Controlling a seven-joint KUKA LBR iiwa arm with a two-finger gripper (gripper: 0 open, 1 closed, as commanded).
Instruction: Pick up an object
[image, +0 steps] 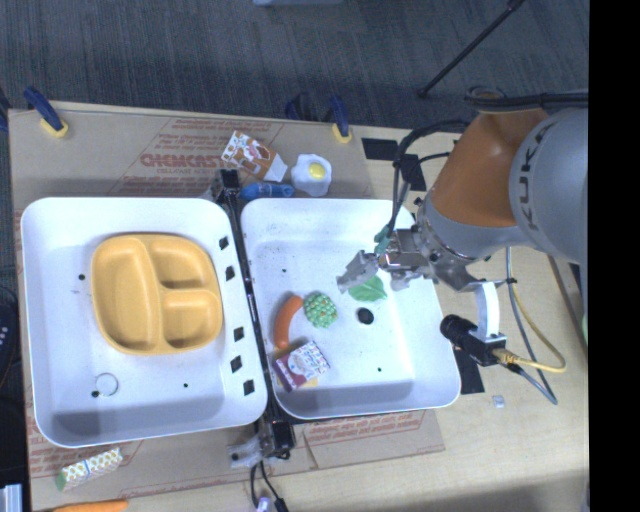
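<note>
Gripper lowered into the right bin, just above a small green object.

The green object, lying right of the green ball and touching or nearly touching the jaws, is judged soft, light and thin; it would best be pinched across its middle, though it may crumple or slip. How far the jaws are spread cannot be told, and nothing is seen held between them. An orange sausage-shaped piece and a printed packet lie left of and below the ball.

Glossy white plastic bins
</note>
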